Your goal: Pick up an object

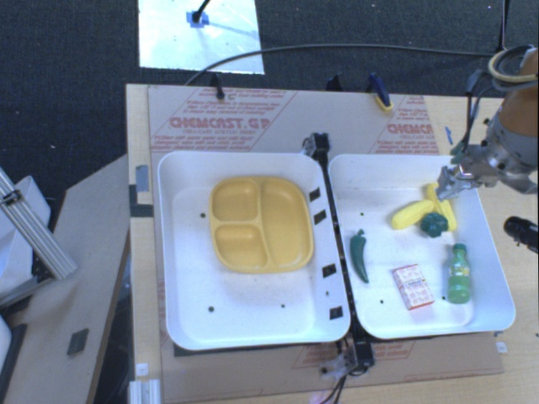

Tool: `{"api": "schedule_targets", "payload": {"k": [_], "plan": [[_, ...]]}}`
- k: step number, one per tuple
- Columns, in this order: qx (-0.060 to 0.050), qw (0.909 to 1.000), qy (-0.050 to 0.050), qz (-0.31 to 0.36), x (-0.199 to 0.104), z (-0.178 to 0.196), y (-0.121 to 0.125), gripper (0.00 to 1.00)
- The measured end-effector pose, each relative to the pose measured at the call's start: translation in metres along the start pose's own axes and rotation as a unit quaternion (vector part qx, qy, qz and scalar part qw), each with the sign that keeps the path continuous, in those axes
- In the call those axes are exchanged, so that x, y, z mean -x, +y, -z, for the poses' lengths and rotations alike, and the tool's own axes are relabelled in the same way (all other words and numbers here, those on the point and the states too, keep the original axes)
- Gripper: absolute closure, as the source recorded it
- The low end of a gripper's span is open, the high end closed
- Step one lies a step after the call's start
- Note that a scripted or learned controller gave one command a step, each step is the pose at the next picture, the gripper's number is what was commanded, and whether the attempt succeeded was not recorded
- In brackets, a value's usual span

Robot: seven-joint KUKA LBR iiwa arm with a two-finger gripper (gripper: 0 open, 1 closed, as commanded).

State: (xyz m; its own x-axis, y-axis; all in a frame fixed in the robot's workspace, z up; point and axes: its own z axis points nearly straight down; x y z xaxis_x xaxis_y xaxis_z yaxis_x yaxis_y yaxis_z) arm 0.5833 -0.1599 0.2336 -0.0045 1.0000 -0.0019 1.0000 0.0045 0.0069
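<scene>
Overhead, the two-finger gripper [447, 183] hung above the right white bin [493, 251], beside the yellow plastic banana [413, 215]; whether its claw was apart or together could not be told.

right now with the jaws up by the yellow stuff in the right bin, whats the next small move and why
Probably a short drop straight down onto the yellow banana-like pieces. The gripper sits at their upper end in the right bin, closer to them than to the green bottle, the small carton or the green pepper. Nothing is visibly held yet.
</scene>
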Motion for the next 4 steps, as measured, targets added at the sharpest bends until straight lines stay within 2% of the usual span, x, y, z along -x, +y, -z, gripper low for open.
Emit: {"api": "schedule_targets", "payload": {"k": [2,4], "plan": [[-0.003,1.0000,0.002,0.002,-0.106,0.007,-0.025,1.00],[-0.004,1.0000,0.002,0.003,-0.196,0.010,-0.053,1.00]]}}
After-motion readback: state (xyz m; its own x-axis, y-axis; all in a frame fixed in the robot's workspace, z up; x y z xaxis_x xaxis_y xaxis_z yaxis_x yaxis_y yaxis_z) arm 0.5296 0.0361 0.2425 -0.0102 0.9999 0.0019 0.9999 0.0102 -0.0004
